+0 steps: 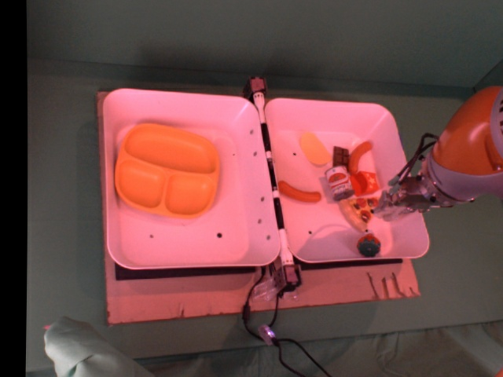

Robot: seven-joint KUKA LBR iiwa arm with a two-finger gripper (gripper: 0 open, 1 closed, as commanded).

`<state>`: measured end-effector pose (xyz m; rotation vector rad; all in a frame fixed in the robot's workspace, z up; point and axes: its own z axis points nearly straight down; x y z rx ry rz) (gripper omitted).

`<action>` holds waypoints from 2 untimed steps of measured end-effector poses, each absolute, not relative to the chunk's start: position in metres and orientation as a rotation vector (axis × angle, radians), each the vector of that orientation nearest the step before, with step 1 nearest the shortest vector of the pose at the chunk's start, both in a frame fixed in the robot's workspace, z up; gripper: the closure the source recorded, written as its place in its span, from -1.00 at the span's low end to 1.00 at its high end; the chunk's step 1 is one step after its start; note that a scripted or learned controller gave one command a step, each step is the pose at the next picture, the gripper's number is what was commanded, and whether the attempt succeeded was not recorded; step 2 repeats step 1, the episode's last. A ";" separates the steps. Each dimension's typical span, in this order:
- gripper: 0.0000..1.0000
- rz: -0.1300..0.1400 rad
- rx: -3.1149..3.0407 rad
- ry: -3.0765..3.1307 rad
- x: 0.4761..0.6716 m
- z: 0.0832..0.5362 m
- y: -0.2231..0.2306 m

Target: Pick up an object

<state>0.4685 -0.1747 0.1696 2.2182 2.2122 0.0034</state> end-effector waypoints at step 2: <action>1.00 0.005 2.216 2.210 0.472 0.234 -0.177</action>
